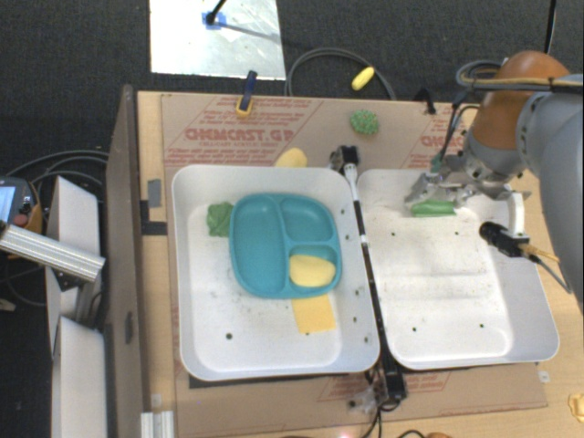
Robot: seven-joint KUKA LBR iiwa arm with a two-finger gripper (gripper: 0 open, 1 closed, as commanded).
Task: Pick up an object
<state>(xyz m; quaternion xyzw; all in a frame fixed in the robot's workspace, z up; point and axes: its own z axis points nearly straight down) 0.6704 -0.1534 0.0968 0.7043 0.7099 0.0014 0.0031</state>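
My gripper [434, 190] is low over the back left corner of the right bin [456, 318]. A small green flat object [432, 208] lies on the bin floor right under its tip, touching or nearly touching it. I cannot see whether the object is gripped. In the left bin [205, 336] a teal divided plate [265, 245] carries a yellow rounded piece [311, 270]. A flat yellow slice [315, 316] lies in front of the plate and a green leafy piece [219, 218] at its left.
Behind the bins, on the cardboard, sit a yellow lump [292, 159] and a green bumpy ball [364, 122]. A black part with a cable [497, 235] hangs over the right bin's right side. The grey arm [547, 135] fills the upper right.
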